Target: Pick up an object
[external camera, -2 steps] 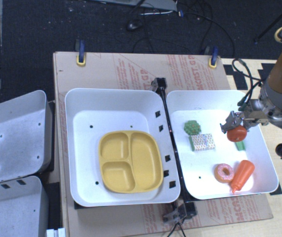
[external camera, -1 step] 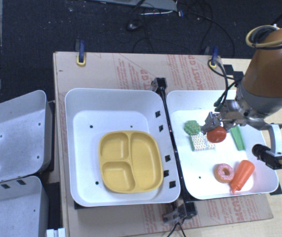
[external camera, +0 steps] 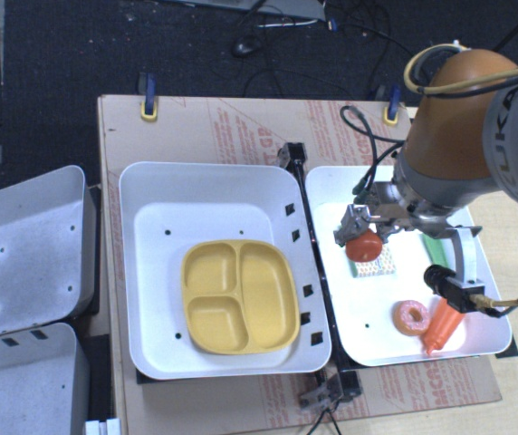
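I have the claw (external camera: 360,234) over the right bin (external camera: 331,270), and a round red object (external camera: 364,246), tomato-like, sits right at its tips. From my seat I judge the red object to be between the fingers, so I read the claw as closed narrow around it, though the grip is seen at a slant and I hold that loosely. Just under and beside the claw lies a small patterned card (external camera: 376,263), flat on the bin floor; the red object overlaps its upper corner.

To do this step well, I want a straight vertical lift, slow at first, watching whether the red thing rises with the fingers or rolls out. A round, smooth body tends to squirt sideways if the pinch is off centre, so I would not swing toward the yellow divided tray (external camera: 240,295) in the left bin (external camera: 150,243), far off the claw's other side, until it is clearly off the floor.

Further from the claw, toward the near corner of its bin, lie a pink ring doughnut (external camera: 412,317) and an orange carrot-like piece (external camera: 440,326), almost touching. A green thing (external camera: 439,246) lies behind the arm, mostly covered, and I cannot name it. The wrist hides the bin's back part, and a black fitting (external camera: 447,284) hanging off the arm covers some floor.
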`<state>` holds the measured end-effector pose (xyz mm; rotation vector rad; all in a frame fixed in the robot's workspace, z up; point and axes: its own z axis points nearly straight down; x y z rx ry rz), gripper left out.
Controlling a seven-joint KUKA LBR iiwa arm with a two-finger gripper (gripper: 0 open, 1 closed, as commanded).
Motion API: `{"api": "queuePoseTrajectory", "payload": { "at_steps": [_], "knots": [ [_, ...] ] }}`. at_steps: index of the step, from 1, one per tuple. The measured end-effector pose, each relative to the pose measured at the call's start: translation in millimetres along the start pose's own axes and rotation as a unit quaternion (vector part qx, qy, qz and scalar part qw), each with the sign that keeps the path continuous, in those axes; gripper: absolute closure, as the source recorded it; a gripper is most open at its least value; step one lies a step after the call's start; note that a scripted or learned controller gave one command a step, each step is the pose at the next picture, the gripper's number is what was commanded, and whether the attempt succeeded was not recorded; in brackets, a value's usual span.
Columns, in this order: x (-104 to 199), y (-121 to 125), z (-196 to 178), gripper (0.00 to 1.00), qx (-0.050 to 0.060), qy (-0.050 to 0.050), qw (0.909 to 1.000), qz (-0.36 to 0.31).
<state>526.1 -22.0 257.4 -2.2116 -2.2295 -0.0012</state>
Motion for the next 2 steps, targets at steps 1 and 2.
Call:
{"api": "queuePoseTrajectory", "payload": {
  "at_steps": [1,2],
  "knots": [
    [52.3,-8.8,18.7,1.00,0.001,0.000,1.0000,0.001],
    [116.0,-15.7,26.0,1.00,0.001,0.000,1.0000,0.000]
  ]
}}
